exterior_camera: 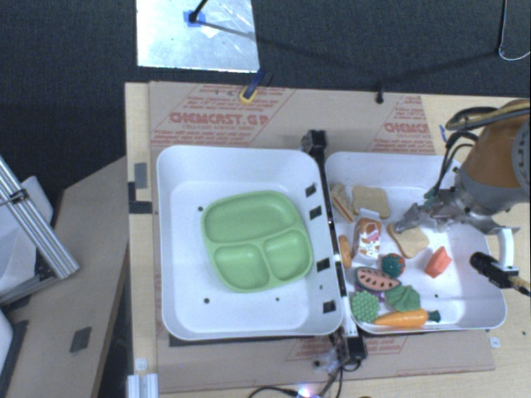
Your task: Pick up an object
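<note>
Your toy bread slice point(410, 240) lies in the right bin point(473, 309), near the orange block point(438, 260) and carrot point(401, 318). Your claw point(406, 222) hangs just above it; you cannot tell how wide it is. The green tray point(253, 240) sits in the left bin point(187, 222).

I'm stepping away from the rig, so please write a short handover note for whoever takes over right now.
Gripper: low over the right bin, beside the bread slice; finger state unclear, nothing seen held.
Things: toy food all in the right bin, including the carrot, watermelon slice and orange piece. Green tray sits in the left bin.
Done: nothing picked.
Left: grasp and lift one object.
</note>
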`<state>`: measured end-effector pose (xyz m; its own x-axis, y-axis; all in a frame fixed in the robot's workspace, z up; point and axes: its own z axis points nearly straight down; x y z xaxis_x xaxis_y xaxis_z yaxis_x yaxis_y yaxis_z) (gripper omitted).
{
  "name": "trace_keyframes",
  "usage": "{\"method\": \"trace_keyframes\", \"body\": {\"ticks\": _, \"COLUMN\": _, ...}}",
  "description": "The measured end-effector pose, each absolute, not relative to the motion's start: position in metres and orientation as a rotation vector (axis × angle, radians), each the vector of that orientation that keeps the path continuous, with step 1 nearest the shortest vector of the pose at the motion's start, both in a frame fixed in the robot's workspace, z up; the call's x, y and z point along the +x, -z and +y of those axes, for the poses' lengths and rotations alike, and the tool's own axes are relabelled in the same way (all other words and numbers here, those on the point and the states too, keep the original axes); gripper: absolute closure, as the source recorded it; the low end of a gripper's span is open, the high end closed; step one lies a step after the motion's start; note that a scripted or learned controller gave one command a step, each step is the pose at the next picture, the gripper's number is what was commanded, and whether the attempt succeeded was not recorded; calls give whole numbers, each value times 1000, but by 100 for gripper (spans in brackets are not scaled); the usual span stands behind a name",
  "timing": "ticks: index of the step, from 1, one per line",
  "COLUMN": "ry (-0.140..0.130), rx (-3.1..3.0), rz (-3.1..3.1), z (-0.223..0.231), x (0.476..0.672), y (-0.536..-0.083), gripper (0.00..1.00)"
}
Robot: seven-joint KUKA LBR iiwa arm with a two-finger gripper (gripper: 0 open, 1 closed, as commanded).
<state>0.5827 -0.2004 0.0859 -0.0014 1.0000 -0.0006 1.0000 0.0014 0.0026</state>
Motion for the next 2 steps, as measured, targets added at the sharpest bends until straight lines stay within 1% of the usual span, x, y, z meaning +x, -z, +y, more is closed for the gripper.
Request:
{"method": "trace_keyframes", "body": {"ticks": 1, "ry": -10, "rx": 2213, "rz": 2218, "z": -200, "x": 585, "y": -99, "gripper": 100}}
{"method": "trace_keyframes", "body": {"ticks": 2, "ry": -6, "rx": 2211, "rz": 2222, "z": -194, "x": 594, "y": -158, "gripper": 100}}
